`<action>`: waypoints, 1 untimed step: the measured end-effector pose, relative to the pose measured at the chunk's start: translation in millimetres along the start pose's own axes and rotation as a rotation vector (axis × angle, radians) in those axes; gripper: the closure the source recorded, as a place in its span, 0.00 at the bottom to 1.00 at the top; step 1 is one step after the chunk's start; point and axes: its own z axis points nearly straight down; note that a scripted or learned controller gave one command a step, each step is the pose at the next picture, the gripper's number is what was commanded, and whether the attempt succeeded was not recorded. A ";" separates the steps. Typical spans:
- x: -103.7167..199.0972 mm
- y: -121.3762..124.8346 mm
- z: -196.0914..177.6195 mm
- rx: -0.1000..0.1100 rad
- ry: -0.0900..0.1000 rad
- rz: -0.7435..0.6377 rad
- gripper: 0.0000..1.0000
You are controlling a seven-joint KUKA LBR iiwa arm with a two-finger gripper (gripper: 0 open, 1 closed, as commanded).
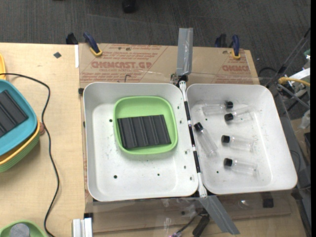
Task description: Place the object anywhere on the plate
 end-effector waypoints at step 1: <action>-10.8 -2.4 -1.8 0.000 0.000 0.001 0.00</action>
